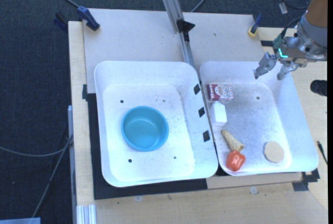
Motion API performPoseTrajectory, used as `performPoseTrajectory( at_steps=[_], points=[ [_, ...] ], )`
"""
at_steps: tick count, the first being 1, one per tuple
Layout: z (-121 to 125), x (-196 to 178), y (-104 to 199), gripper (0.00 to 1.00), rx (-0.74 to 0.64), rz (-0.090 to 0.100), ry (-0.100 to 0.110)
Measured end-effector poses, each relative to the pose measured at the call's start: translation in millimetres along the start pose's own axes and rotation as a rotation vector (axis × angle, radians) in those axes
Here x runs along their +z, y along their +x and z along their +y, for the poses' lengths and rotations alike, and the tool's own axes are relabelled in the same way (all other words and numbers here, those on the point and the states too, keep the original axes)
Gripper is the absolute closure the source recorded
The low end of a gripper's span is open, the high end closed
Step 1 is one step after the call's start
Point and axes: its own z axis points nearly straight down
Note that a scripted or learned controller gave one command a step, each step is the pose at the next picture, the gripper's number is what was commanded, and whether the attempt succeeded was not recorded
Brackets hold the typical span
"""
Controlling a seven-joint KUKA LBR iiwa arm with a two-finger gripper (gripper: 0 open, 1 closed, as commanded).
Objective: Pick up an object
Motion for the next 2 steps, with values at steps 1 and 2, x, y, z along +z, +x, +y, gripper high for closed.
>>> performPoseTrajectory(
  at_steps=[1, 2],
  points=[
    [1, -3, 0, 0.0, 0.0, -0.001, -0.005],
    [0, 40, 3, 0.0, 0.0, 0.0, 0.001]
  ],
)
